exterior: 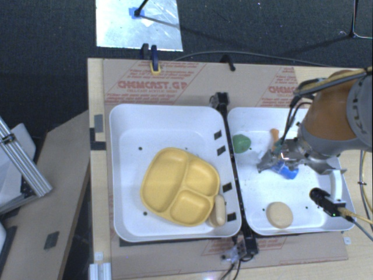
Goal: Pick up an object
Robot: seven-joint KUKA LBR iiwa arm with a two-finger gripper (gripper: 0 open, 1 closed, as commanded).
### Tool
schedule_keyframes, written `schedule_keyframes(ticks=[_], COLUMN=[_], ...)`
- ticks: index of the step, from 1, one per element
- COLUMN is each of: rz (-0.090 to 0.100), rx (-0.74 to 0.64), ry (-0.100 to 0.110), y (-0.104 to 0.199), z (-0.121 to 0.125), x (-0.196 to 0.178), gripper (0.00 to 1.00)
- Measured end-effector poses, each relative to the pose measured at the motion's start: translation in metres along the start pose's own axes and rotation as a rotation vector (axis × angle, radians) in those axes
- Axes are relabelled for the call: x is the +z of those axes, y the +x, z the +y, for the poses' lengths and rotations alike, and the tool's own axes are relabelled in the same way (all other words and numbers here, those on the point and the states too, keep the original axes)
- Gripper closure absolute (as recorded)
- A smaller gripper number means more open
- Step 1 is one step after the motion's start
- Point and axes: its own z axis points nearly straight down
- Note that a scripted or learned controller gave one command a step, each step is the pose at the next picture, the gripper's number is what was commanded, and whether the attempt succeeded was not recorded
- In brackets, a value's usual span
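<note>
Bench, two white bins [175, 112] | hand [278, 159] low in right bin, grip unreadable | blue object [288, 171] half hidden beneath

Blue object [288, 171] sits mid right bin, partly hidden under my wrist, shape unclear. Green round piece [241, 142] up near the divider. Small orange bit [274, 134] by back wall. Tan round lump [280, 214] lies near front.

Two white bins [125, 156], one yellow tray [178, 185].
</note>
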Motion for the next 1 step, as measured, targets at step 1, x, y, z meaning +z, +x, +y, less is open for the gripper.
schedule_keyframes(ticks=[1], rz=[0.001], rx=[-0.001], ry=[-0.001], y=[0.0038], z=[0.0083], x=[0.0579], gripper=[0.00])
